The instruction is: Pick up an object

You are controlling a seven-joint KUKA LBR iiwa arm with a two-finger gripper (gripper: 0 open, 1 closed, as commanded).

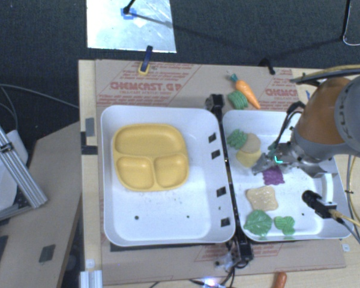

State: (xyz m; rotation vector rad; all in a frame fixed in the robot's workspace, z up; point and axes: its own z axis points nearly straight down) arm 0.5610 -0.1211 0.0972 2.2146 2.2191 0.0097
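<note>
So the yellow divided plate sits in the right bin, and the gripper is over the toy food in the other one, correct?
Not quite. The camera view shows the yellow divided plate in the left bin. The gripper is over the toy food in the right bin, beside a purple piece.

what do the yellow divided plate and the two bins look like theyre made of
Yellow divided plate: probably moulded plastic, matte, with one even colour and soft rounded compartment edges.
Left bin and right bin: likely thin formed white plastic, smooth with a slight sheen, with rounded corners and shallow walls. Material can't be confirmed by look alone.
</note>
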